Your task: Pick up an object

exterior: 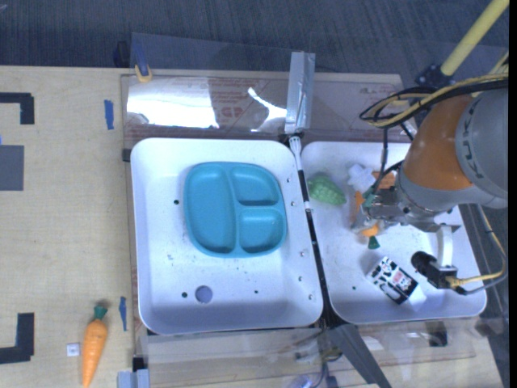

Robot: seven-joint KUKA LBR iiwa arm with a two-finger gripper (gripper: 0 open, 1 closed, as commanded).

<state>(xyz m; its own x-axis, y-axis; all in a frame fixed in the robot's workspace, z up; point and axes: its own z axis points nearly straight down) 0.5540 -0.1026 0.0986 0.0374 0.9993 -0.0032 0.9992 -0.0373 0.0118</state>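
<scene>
Nearest the lens is the arm (452, 156), its grey wrist and orange band rising over the right side of the right bin (339, 297). Below the band, the gripper (371, 215) hangs low over the middle of that bin. From this angle one cannot tell whether it is open or closed, and nothing can be seen held in it.

Just at the gripper's left edge lies a small orange piece (358, 204). It is slim, and its long axis runs roughly up and down the view. Whether it touches the gripper cannot be judged. A second orange bit (370, 234), shorter and tilted, lies just below the gripper.

Around them the bin is crowded. A white crumpled thing (358, 173) sits just above the first orange piece, toward the far wall. A green leafy lump (325, 190) rests to its left, close to the wall next to the other bin. Toward the near right corner a black-and-white box (394, 280) lies flat, its long axis slanting from upper left to lower right, apart from the orange bits.

The left bin (153, 241) holds a blue divided plate (234, 208), set a little toward its far side. Outside the bins, at the bench's lower left, a toy carrot (94, 344) lies with its green top toward the top of the view.
</scene>
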